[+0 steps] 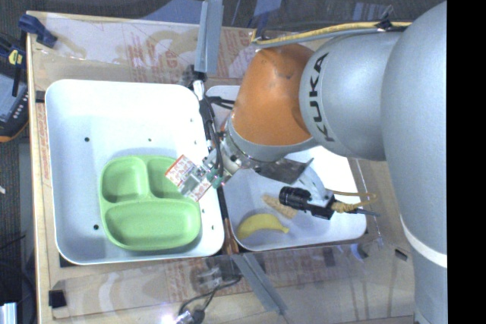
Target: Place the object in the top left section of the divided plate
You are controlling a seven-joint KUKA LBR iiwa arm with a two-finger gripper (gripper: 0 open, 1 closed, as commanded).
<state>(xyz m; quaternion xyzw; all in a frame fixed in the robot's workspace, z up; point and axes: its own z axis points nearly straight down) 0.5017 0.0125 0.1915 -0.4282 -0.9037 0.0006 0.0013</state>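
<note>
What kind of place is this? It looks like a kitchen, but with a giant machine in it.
Probably a robotics lab bench, not a kitchen. A big KUKA arm reaches over two white bins, and the green divided plate and banana look like test props. Cables and clamps surround the bench.

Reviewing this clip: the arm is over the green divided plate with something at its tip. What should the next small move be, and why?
Probably a short shift left. The gripper hangs at the right edge of the green divided plate, with a small red-and-white object at its tip above the top right section. The top left section lies further left. Whether the object is truly gripped is unclear.
</note>
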